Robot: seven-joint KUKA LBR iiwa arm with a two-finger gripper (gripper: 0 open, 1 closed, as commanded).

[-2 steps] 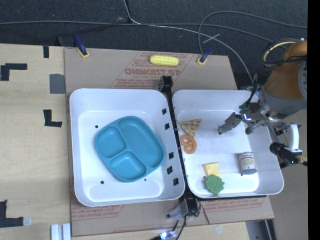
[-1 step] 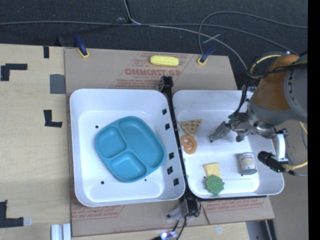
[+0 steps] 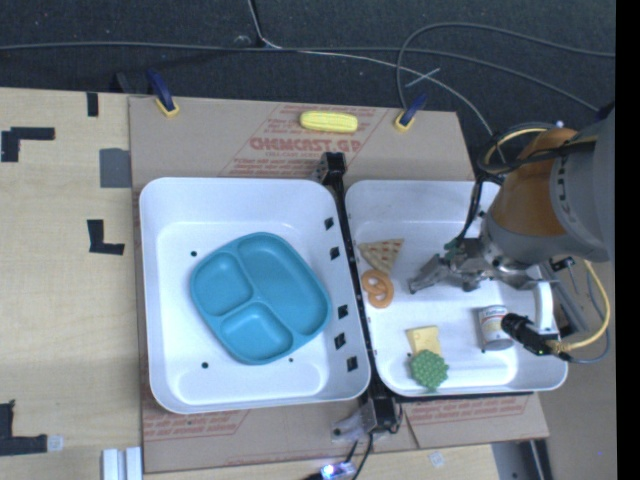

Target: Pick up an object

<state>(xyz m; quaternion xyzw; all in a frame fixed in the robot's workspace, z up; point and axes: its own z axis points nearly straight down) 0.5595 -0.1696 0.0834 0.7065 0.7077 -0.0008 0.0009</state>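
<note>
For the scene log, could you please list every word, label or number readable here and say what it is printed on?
"CHEMCAST GP": red print on the brown board under the bins, near the yellow corn cob; smaller red lines around it are too blurred to read.
Small can in the right bin: label unreadable.

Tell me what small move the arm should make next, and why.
Probably shift the gripper a little further left and lower it over the pretzel. The gripper hangs in the right bin beside the pretzel with nothing between its fingers, and that is the nearest item.
</note>
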